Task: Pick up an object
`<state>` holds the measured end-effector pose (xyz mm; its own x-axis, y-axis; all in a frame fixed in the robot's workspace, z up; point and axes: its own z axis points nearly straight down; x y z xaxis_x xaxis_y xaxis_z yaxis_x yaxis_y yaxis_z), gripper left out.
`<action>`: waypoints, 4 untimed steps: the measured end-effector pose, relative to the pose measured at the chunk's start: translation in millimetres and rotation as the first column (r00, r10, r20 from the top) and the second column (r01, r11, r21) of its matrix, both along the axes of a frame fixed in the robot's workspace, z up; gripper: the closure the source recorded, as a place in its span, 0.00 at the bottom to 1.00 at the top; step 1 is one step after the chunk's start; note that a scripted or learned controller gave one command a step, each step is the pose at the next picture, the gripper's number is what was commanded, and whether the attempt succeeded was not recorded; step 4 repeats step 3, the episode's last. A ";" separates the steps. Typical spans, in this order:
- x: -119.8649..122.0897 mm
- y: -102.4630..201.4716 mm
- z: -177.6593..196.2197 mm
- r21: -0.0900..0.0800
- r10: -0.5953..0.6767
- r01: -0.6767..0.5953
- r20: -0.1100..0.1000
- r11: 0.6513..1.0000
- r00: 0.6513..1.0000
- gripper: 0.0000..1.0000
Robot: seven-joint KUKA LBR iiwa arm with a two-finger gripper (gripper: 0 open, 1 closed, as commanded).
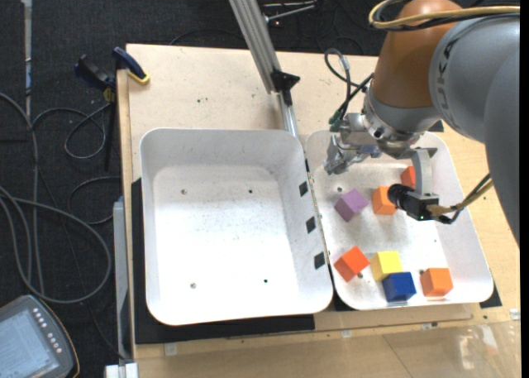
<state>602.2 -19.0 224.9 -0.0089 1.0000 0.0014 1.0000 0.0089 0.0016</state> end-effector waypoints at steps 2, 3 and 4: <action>40.0 102.0 18.8 0.001 -0.001 0.001 0.002 1.000 1.000 1.00; 39.1 98.0 18.2 -0.002 -0.006 0.006 -0.001 1.000 1.000 0.00; 39.1 98.0 18.2 -0.002 -0.006 0.006 -0.001 1.000 1.000 0.00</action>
